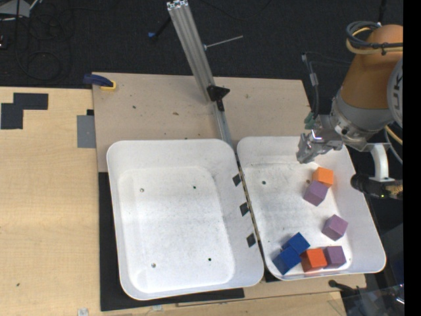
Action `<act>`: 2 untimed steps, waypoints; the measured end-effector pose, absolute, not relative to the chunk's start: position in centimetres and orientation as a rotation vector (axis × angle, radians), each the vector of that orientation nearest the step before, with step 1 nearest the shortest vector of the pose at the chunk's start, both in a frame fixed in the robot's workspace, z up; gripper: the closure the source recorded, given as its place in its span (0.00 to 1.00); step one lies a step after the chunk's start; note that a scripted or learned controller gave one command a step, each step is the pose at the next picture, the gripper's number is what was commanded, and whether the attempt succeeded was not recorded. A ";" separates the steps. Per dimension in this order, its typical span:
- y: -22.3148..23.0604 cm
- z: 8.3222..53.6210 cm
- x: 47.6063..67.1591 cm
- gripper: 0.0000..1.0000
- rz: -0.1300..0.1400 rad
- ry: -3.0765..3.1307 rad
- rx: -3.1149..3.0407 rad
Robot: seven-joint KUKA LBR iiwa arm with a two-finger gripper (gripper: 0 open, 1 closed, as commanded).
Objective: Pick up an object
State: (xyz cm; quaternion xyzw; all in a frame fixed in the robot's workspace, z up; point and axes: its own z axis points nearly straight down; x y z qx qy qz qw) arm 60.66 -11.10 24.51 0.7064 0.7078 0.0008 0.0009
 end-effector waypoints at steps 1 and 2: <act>-11.2 26.2 60.7 1.00 0.000 2.225 2.218; -5.8 26.2 58.0 1.00 -0.002 2.229 2.220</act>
